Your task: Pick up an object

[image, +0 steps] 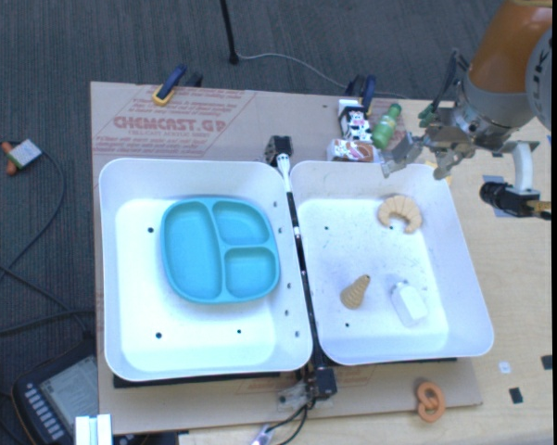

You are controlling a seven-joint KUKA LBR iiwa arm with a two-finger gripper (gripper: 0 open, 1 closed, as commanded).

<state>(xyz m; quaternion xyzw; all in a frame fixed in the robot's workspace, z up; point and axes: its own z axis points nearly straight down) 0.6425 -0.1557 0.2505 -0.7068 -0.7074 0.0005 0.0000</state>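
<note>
White plastic makes up both shallow bins, and the pincer [420, 156] hangs above the far rim of the right bin [463, 276], carried by the grey arm [510, 54] with its orange band. Its two fingers stand apart with nothing between them. Just below the pincer, toward the near side, a croissant [400, 212] lies on the bin floor, close to the fingertips but not touching them. Farther down from the pincer sit an ice-cream cone [356, 292] and, beside it, a small white object [409, 302] too pale against the floor to name. Well to the pincer's left, the left bin [134, 341] holds a blue divided plate [220, 249]. Just left of the pincer, outside the bins, stands a green bottle [384, 126] among small cartons. An orange ring [430, 400] lies on the bench past the right bin's near rim.
</note>
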